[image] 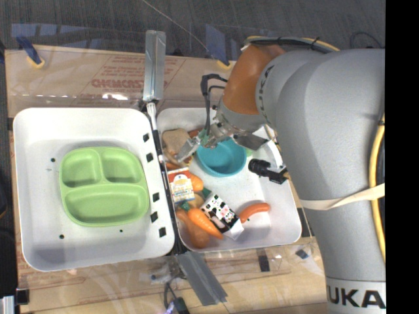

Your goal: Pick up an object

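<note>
Gripper (204, 138) hovered at the blue bowl's (222, 160) rim, finger state impossible to tell.
The bowl lay toward four o'clock, just beside it; the brown toy (173, 141) at nine.

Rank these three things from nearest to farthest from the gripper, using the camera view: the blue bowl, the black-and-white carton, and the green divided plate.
Measured from the gripper, at the back of the right bin:
1. Blue bowl, right beside it in the same bin.
2. Black-and-white carton, toward the front of the right bin.
3. Green divided plate, across the divider in the left bin.
</note>
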{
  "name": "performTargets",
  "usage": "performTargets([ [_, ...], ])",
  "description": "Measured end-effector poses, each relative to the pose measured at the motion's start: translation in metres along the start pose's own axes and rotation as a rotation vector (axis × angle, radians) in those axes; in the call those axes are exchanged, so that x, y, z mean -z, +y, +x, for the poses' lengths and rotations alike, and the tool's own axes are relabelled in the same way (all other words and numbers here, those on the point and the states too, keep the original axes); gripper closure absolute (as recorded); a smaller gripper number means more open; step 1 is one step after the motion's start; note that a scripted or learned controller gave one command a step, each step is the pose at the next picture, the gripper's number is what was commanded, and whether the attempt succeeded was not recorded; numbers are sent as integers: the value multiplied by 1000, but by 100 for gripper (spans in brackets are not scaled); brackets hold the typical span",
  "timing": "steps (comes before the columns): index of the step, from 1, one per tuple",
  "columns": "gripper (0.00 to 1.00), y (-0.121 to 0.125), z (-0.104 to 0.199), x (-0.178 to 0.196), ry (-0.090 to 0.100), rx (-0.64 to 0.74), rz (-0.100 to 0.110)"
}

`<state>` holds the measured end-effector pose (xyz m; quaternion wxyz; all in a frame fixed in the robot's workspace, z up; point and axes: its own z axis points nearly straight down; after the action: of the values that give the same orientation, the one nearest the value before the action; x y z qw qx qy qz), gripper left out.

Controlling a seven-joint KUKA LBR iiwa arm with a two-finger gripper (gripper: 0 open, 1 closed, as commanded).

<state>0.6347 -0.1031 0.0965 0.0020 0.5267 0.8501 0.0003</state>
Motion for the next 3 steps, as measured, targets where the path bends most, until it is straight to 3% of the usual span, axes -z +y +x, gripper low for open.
performTargets([
  [1, 100, -1, 1, 12, 4, 4, 9],
  [2, 100, 35, 48, 97, 3, -264, 2],
  [3, 100, 51, 53, 94, 3, -723, 8],
])
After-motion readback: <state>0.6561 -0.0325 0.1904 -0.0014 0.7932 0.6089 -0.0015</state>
